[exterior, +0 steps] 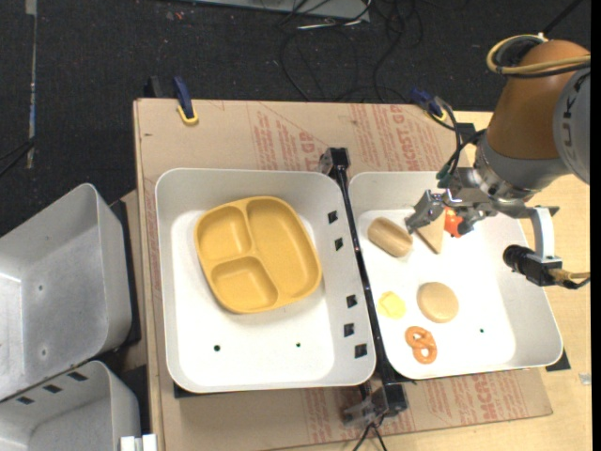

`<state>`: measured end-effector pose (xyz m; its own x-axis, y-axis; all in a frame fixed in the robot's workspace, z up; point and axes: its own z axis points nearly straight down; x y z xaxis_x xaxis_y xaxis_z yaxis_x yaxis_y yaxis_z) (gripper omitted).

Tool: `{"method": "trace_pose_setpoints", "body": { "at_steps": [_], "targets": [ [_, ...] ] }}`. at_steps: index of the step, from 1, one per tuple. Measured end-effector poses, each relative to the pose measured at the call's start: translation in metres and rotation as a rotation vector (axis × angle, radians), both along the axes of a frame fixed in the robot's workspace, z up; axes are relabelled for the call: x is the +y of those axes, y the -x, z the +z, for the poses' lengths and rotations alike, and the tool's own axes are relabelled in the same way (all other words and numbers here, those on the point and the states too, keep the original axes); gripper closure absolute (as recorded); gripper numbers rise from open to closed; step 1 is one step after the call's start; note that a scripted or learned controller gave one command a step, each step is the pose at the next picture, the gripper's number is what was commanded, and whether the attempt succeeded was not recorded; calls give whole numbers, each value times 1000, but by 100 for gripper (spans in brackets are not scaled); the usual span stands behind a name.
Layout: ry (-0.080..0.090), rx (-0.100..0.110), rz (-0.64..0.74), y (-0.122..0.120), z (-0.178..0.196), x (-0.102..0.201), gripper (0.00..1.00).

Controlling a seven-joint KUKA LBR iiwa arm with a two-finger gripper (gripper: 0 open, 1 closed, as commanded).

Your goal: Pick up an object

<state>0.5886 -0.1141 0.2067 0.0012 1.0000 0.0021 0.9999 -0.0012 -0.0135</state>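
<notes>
Your gripper (434, 216) hung spread wide, holding nothing, near the right bin's (526, 346) back edge; the bread roll (390, 237) beside it could have rolled away.

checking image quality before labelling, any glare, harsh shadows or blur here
Camera view: even overhead light and soft shadows, faint under the yellow divided plate and the round tan piece; no blown-out glare on the white right bin; plate, pretzel and bread roll look sharp; the claw is slightly soft and cluttered.
</notes>
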Motion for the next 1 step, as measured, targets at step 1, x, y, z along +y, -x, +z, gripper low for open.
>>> {"method": "trace_pose_setpoints", "body": {
  "at_steps": [1],
  "targets": [
    [2,-13,2,-3,7,0,0]
  ]
}}
